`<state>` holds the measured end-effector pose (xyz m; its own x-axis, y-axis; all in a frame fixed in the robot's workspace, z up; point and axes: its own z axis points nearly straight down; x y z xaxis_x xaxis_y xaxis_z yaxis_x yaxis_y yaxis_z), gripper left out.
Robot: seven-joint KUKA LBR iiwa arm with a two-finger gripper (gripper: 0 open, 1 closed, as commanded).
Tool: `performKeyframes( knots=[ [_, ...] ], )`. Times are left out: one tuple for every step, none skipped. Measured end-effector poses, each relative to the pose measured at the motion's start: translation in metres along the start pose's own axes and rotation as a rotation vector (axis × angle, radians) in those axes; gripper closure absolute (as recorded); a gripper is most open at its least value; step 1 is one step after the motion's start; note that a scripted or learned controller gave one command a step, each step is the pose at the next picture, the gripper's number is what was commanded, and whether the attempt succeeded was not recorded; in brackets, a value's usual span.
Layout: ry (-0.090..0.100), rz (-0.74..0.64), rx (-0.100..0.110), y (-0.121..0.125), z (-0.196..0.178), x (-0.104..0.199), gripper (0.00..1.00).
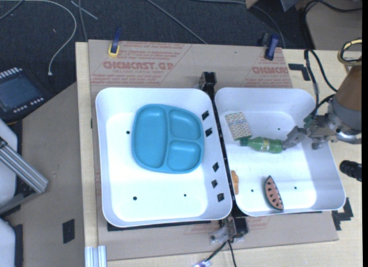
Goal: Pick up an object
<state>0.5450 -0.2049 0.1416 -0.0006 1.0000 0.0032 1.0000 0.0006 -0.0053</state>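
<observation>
Two shallow white bins sit side by side: a left bin [109, 162] and a right bin [322, 185]. There is one blue divided plate [168, 138], at frame centre-left. Right of centre lie one green bottle [263, 144], one patterned packet [237, 125], one watermelon slice [273, 193] and one small orange piece [234, 182]. Two blue clamps [115, 42] grip the board's upper edge.

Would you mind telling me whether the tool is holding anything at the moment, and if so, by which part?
Nothing is visibly held. The tool sits just right of the green bottle in the right bin, with nothing seen between its tips.
</observation>
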Motion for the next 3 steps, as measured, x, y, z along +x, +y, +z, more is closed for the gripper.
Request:
performKeyframes(
  knots=[
    [-0.003,0.000,-0.007,0.002,-0.014,-0.001,1.00],
    [-0.006,-0.001,-0.012,0.006,-0.078,-0.002,1.00],
    [-0.004,0.000,-0.008,0.006,-0.079,-0.002,1.00]
  ],
)
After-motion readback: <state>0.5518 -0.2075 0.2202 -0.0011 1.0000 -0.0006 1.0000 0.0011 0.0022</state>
